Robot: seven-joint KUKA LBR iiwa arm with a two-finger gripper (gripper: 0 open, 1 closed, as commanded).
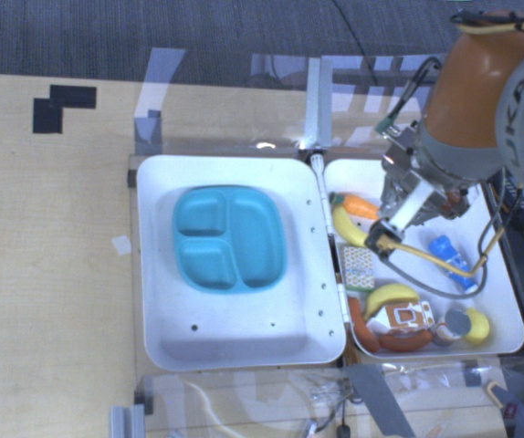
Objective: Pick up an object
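The gripper (440,203) is seen over the right bin (504,290) (how far open it is cannot be told), just right of a banana (347,228) and a carrot (361,206). A blue divided plate (230,238) is seen in the left bin (225,327).

R bin (509,310): banana (347,227) beside orange carrot (361,206); carton (409,316) near front.
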